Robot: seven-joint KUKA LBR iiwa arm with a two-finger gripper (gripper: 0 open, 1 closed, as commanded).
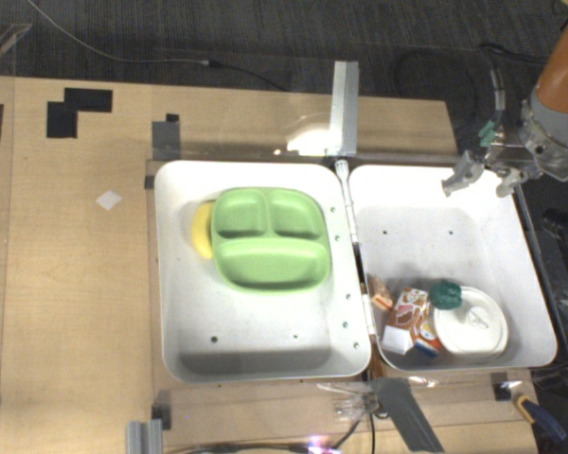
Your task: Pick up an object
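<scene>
My gripper [483, 182] hangs over the far right corner of the right bin [426, 220], fingers spread open with nothing between them. In that bin's near corner lies a small pile: a white round dish [473, 326], a dark green lump [445, 295] at the dish's far-left rim, and colourful small packets [409, 318] to its left. The left bin [256, 334] holds a green divided tray [270, 237], and a yellow piece [201, 230] pokes out from under its left side. The gripper is well apart from all of these.
A metal post [345, 107] stands behind the seam between the bins. The bins' walls meet at a central divider [353, 253]. Wooden bench top stretches to the left, with black markers [76, 110] at the far left.
</scene>
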